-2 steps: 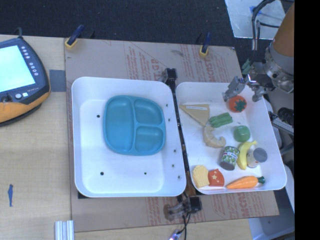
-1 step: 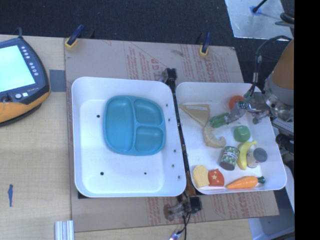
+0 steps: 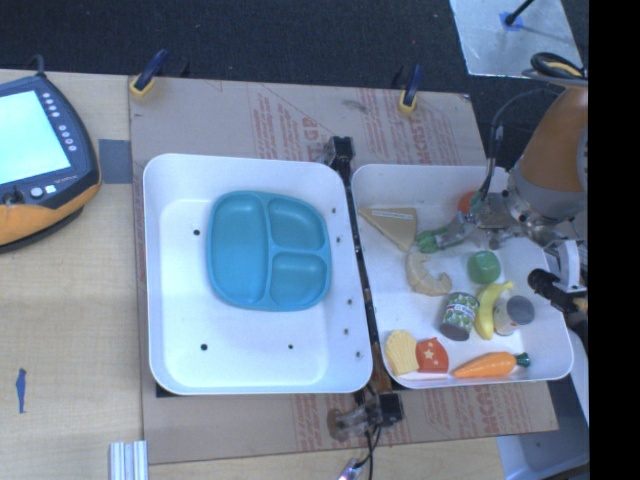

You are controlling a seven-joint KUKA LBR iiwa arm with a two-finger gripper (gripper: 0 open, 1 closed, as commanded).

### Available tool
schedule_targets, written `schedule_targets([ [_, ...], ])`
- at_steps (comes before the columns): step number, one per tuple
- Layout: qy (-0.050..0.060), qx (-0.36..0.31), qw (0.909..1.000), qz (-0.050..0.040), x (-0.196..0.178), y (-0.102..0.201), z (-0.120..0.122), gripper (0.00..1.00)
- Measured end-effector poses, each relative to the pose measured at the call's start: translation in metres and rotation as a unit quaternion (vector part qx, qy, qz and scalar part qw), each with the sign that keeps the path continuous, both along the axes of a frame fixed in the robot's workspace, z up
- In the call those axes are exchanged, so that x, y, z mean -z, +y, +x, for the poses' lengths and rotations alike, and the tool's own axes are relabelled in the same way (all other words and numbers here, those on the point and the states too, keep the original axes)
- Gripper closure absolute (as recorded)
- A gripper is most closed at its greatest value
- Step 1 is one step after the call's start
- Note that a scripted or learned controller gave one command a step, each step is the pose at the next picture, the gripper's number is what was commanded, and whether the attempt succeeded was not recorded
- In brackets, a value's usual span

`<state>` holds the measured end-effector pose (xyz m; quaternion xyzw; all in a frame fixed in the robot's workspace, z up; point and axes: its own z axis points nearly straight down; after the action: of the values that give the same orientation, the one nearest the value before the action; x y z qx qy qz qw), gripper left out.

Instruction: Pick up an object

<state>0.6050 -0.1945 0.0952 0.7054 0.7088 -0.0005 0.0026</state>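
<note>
The right bin [image 3: 556, 368] holds several toy foods. A tan wedge [image 3: 392, 225] lies at its upper left, with a pale translucent piece [image 3: 426, 274] below it. Further right are a green ball [image 3: 484, 266], a yellow banana [image 3: 489, 309], a small green can [image 3: 459, 315] and a grey disc [image 3: 519, 311]. Along the front lie a yellow corn piece [image 3: 401, 352], a red piece with a star [image 3: 432, 355] and an orange carrot [image 3: 487, 366]. My gripper [image 3: 462, 228] hangs low over the bin's upper middle, right beside a small green item [image 3: 431, 240]. A red-orange item [image 3: 466, 202] peeks out behind it.
The left bin [image 3: 170, 358] carries a blue divided plate [image 3: 268, 250]. A tablet in an orange case [image 3: 40, 163] lies at the bench's far left. Clamps [image 3: 148, 74] hold the cardboard sheet at the back. The arm's grey and orange body [image 3: 552, 163] covers the right bin's upper right corner.
</note>
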Motion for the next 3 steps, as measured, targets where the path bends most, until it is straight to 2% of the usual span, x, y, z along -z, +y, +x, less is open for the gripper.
schedule_targets([
  [1,0.001,-0.001,1.0,0.0,-0.01,-0.001,0.0,1.0],
  [2,0.002,-0.001,1.0,-0.0003,-0.01,-0.001,0.0,0.0],
  [3,0.002,0.001,1.0,0.0021,0.001,-0.004,0.052,0.0],
])
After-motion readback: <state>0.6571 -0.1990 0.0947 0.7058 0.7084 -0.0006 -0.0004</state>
